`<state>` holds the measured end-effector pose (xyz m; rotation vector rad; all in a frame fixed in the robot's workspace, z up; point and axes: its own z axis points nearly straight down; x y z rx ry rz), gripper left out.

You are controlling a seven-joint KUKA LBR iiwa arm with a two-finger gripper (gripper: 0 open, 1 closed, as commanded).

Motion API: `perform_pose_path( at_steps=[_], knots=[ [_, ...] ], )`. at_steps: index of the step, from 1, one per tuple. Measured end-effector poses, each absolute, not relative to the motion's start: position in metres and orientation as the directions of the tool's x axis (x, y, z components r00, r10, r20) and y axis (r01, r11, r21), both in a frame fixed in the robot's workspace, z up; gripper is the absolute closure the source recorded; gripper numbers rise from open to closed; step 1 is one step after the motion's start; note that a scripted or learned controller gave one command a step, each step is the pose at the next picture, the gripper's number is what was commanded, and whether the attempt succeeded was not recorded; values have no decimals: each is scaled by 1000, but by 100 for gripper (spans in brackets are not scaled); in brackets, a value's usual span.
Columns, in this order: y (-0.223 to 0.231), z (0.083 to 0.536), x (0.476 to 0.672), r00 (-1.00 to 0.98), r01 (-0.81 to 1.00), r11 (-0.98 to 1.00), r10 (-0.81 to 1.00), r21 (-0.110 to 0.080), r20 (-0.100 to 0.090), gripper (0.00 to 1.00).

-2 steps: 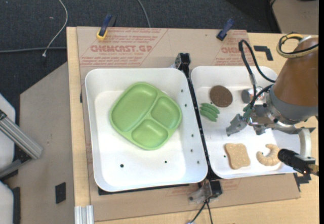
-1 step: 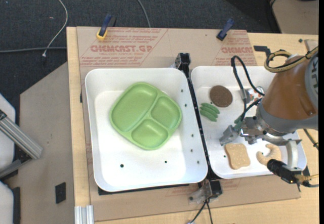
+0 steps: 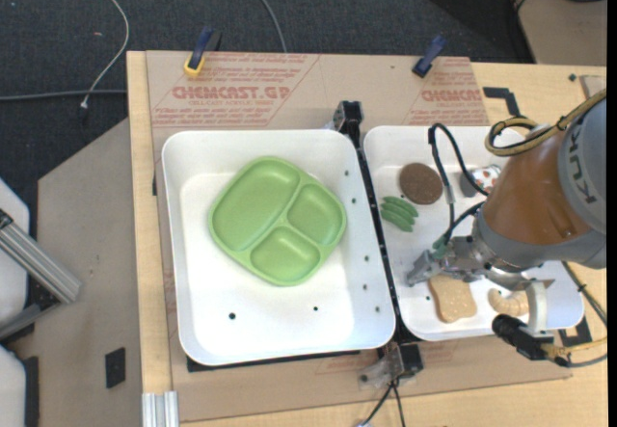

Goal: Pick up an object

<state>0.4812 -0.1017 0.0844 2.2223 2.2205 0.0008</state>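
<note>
In the right bin (image 3: 415, 319) lie a round brown cookie-like disc (image 3: 420, 183), a small green pod-shaped piece (image 3: 398, 212), a tan slice of toy toast (image 3: 451, 301) and a smaller tan piece (image 3: 506, 301). My gripper (image 3: 430, 267) is low in this bin, just above and left of the toast slice, below the green piece. The arm's orange wrist band (image 3: 521, 194) covers the bin's right half. I see nothing lifted off the bin floor.
The left bin (image 3: 193, 319) holds a light green divided plate (image 3: 278, 219). A black divider (image 3: 371, 223) runs between the two bins. Cables (image 3: 445, 150) loop from the arm over the right bin. Blue clamps (image 3: 429, 56) sit at the bench's back edge.
</note>
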Motion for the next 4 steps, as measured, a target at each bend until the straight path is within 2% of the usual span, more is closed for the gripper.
perform_pose_path(
  at_steps=[1,4],
  knots=[
    [-103,99,484,3,1000,-3,1000,11,-3,100],
    [-112,269,495,-2,1000,2,1000,8,-2,100]
  ],
)
